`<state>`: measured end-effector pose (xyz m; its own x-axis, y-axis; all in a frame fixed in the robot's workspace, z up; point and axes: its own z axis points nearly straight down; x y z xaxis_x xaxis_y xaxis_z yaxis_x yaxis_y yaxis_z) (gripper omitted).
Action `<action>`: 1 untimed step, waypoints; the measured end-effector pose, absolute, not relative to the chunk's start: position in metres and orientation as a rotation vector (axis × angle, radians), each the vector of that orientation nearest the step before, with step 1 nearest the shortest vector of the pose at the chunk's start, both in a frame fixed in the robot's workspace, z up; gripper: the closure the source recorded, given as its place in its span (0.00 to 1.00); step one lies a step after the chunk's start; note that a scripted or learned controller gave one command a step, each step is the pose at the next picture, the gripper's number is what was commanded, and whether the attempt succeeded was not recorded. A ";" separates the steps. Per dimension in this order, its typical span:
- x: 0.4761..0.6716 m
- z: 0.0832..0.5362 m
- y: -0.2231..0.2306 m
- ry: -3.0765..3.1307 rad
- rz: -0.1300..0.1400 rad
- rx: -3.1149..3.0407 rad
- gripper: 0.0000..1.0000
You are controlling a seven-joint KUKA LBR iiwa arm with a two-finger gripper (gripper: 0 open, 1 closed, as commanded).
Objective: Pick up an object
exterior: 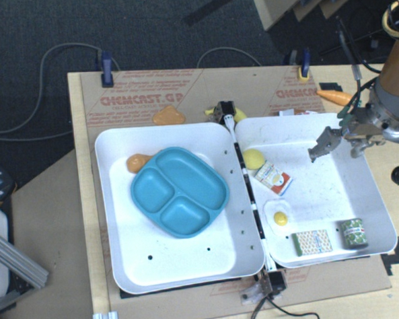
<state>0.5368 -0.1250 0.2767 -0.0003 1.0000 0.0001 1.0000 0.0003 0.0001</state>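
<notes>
Nearest the camera, along the front edge of the right white bin (pixel 377 198), sit a small flat card with a pale patterned face (pixel 312 241) and a short green-labelled can (pixel 353 233) at the front right corner. Just behind them, by the bin's left wall, lies a fried-egg toy (pixel 279 217), then a red-and-white packet (pixel 273 179) and a yellow lemon-shaped piece (pixel 253 159) further back. In the left white bin (pixel 115 214), a blue 3-compartment plastic plate (pixel 179 190) fills the middle, with an orange rounded piece (pixel 137 162) at its back left rim.

Towards the back right of the right bin hangs the gripper (pixel 339 142), its 2 dark fingers spread apart with nothing between them. No object lies directly under it; the packet is the closest candidate, sitting to the gripper's left and slightly nearer the front, its long axis running diagonally. My guess is the claw must travel left across the bin before descending.
</notes>
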 end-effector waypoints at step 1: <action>0.575 0.155 -0.096 -2.220 0.006 -2.211 0.00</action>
<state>0.5755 -0.0962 0.1555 -0.0039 1.0000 0.0032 1.0000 0.0040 -0.0084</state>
